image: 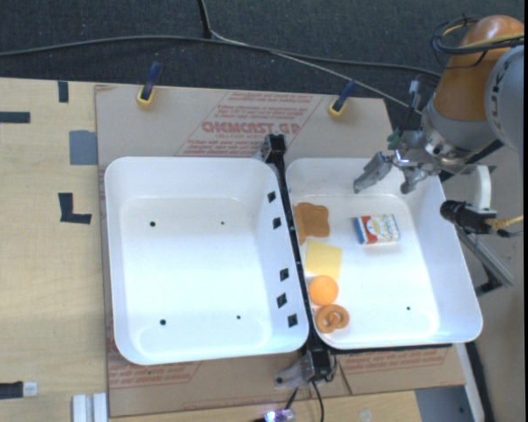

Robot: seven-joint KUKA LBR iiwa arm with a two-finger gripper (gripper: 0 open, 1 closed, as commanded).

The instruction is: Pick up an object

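As seen from above at a slant, the scene reads as follows, from largest item to smallest.

Table (35, 236): a light wooden surface with dark tape marks; a cardboard sheet (238, 121) with red print lies on it beneath both bins, pinned at its far edge by two yellow-and-blue clamps (147, 90).

Left bin (194, 170): shallow and white, touching the right bin along a shared middle edge.

Right bin (440, 262): shallow and white, holding all five loose objects.

Arm (475, 69): grey with an orange band, entering from the right and ending over the far right part of the right bin.

Gripper (389, 176): the two fingers are spread apart with nothing between them, poised above bare bin floor near the far wall.

Small box (376, 229): white with blue and red print, lying flat in the right bin; it sits near the gripper, on the camera side of it and slightly toward the left finger, not touching either finger.

Yellow block (324, 258): flat, beside the middle edge, well apart from the gripper toward the lower left.

Brown piece (312, 220): flat, just beyond the yellow block, against the middle edge.

Orange ball (323, 289): touching the near edge of the yellow block.

Orange ring (333, 318): just beside the ball, nearest the camera, farthest of the objects from the gripper.
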